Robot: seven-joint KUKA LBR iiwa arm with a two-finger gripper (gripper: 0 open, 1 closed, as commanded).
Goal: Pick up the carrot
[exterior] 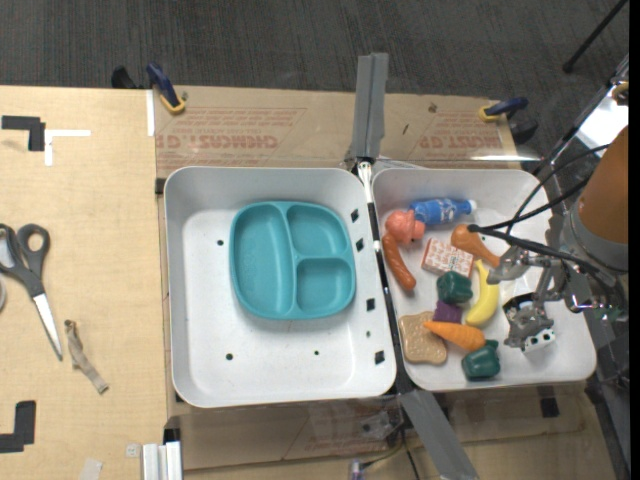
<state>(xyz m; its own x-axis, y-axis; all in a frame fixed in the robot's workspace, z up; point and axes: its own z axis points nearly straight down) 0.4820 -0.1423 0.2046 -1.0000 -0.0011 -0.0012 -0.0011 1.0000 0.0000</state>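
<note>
Two shallow white bins sit side by side on a bench of pale board and brown cardboard (240, 128); mirrored print on the cardboard cannot be read with certainty. The left bin (190, 298) holds one teal plate (293, 259) with three compartments, lying slightly toward 12 o'clock of the bin's centre, with nothing in any compartment.

The right bin (570, 363) holds a crowd of toy food. The robot arm (608, 208), grey with an orange band, enters from 3 o'clock, and its gripper (528, 326) hangs low over the bin's 4 o'clock area; whether its fingers are spread or pressed together cannot be told, and nothing shows between them.

Counted in the right bin: one blue bottle (440, 210) at 12 o'clock, its label too small to read; one pink round piece (405, 226) at 10 o'clock; one reddish sausage (400, 264) below it; one small printed box (447, 258), its writing illegible; one orange drumstick-like piece (472, 243); one yellow banana (484, 300); one slice of bread (423, 336) at 7 o'clock; one small purple piece (447, 312); and two dark green pieces, one near the centre (454, 287) and one at 6 o'clock (481, 362).

The single carrot (455, 333) lies at about 6 o'clock in the right bin, its tip over the bread, near the gripper but apart from it.

One pair of scissors (30, 278) lies on the board at 9 o'clock. Two blue clamps (165, 86) (503, 109) grip the cardboard's far edge.
</note>
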